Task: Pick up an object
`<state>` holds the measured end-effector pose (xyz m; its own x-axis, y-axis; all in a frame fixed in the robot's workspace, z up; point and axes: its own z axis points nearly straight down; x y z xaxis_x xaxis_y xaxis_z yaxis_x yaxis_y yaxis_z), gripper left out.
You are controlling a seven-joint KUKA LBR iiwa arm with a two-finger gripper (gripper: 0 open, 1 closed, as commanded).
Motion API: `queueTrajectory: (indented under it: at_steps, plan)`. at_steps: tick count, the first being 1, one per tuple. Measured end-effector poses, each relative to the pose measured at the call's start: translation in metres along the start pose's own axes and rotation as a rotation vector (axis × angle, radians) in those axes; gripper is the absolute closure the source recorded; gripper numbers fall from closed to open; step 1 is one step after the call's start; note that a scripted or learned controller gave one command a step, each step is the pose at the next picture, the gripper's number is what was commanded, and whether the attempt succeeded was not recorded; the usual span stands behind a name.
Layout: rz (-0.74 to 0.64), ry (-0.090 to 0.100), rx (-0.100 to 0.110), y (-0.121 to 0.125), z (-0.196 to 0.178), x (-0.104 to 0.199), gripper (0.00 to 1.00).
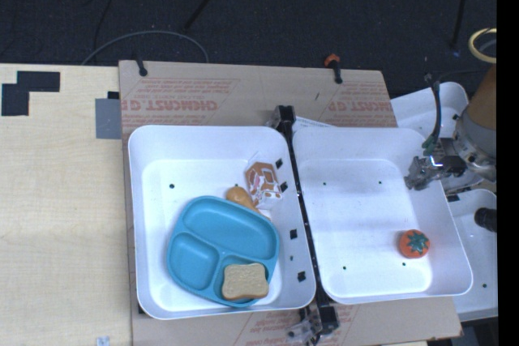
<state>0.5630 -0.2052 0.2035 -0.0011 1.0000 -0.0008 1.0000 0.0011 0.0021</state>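
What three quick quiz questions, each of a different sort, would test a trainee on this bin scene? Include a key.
1. True or false: the slice of bread lies in a compartment of the blue divided plate.
2. Which bin holds the toy tomato? A) left bin B) right bin
3. Fill in: the gripper sits over the right bin's ____ rim, apart from the tomato.

Key: 1 true; 2 B; 3 right.
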Motion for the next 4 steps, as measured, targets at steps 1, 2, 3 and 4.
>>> queueTrajectory:
  at_steps: [1,2,3,4]
  plan:
    - [-0.004,0.003,0.004,0.015,0.004,0.05,1.0]
    - [-0.003,0.003,0.005,0.027,0.009,0.101,1.0]
    - [-0.003,0.004,0.006,0.032,0.014,0.151,1.0]
    - [-0.004,0.003,0.004,0.033,0.004,0.212,1.0]
